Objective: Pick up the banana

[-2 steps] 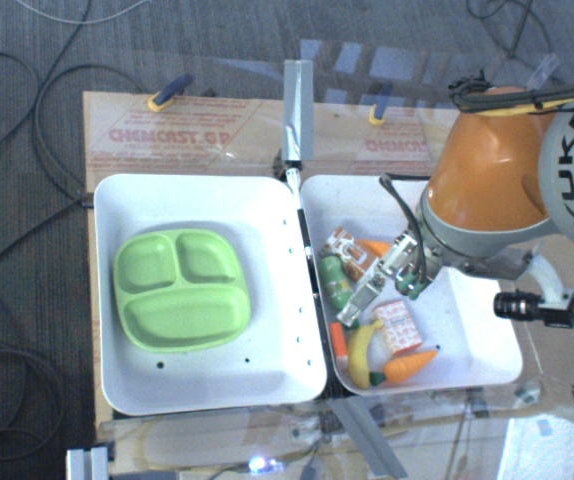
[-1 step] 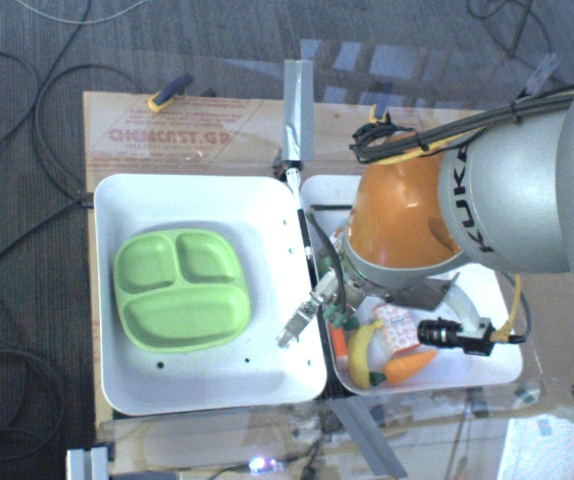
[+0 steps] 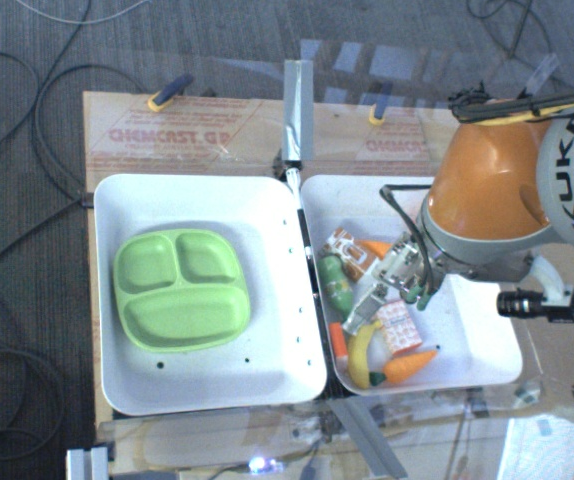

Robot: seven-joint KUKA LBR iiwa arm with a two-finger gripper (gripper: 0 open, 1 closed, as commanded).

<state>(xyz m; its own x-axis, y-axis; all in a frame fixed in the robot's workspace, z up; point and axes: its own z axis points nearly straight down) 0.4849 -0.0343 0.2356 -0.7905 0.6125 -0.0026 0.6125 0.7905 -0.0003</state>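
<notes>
Orange band point(image 3: 492, 183) hiding the right bin's point(image 3: 487, 353) far corner, fingers' point(image 3: 365, 313) state hard to tell, just above curved yellow banana point(image 3: 359, 353).

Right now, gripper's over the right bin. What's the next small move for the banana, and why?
Probably a short shift toward the bin's near edge, then a descent. The gripper sits above the upper tip of the banana, not its middle. The banana lies against the right bin's near-left corner, crowded by a carrot and a small carton, so centring first should help avoid a glancing grasp.
</notes>
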